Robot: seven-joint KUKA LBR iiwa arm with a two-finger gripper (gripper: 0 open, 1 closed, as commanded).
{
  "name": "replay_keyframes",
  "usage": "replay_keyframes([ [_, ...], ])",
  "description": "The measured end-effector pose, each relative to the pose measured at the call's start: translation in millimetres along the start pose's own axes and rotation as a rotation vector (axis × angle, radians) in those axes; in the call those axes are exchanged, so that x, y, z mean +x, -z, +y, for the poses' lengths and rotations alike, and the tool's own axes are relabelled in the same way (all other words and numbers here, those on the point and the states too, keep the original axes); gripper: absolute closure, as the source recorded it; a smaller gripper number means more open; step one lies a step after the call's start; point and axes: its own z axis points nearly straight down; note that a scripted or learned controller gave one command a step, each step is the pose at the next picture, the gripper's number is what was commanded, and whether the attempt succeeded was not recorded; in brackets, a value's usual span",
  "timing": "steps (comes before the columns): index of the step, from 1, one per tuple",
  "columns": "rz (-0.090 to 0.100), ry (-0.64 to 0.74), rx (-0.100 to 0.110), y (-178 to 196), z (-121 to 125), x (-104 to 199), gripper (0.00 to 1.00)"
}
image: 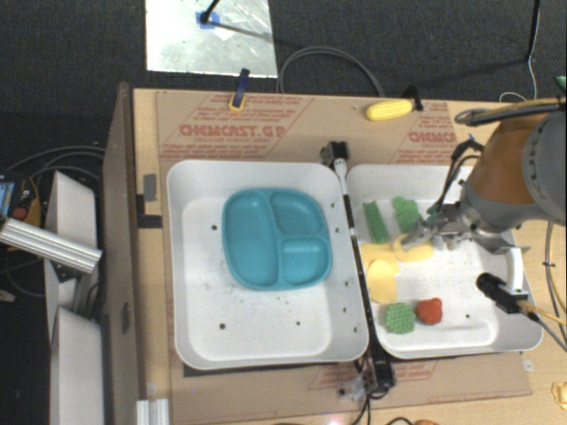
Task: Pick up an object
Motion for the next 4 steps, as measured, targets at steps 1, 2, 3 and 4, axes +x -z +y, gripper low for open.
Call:
replay_keyframes([
  [1, 0.004, 0.007, 0.002, -16, 85, 12, 0.00],
  [2, 0.005, 0.004, 0.007, -15, 98, 24, 0.00],
  [3, 0.004, -0.001, 0.011, -16, 73, 17, 0.00],
  [4, 0.003, 0.004, 0.007, -5, 76, 17, 1.00],
])
